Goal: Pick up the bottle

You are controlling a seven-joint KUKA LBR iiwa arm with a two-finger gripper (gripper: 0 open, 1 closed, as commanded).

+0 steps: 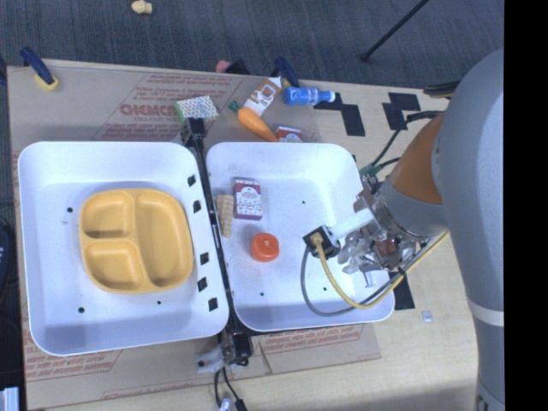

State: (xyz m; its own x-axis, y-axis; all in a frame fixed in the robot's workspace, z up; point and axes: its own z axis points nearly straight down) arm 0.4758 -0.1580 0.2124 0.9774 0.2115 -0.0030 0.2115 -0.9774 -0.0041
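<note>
The bottle lies on its side on the worktop, just behind the right bin, not in it. It is blue with a white end. A small white carton and an orange carrot lie near it. Nothing is touching the bottle, so the pick-up is not done yet.

The end effector is low over the right side of the right bin, well apart from the bottle. I cannot tell how its grip is set. I see nothing in it. It must go to the bottle, grab it and lift.
</note>
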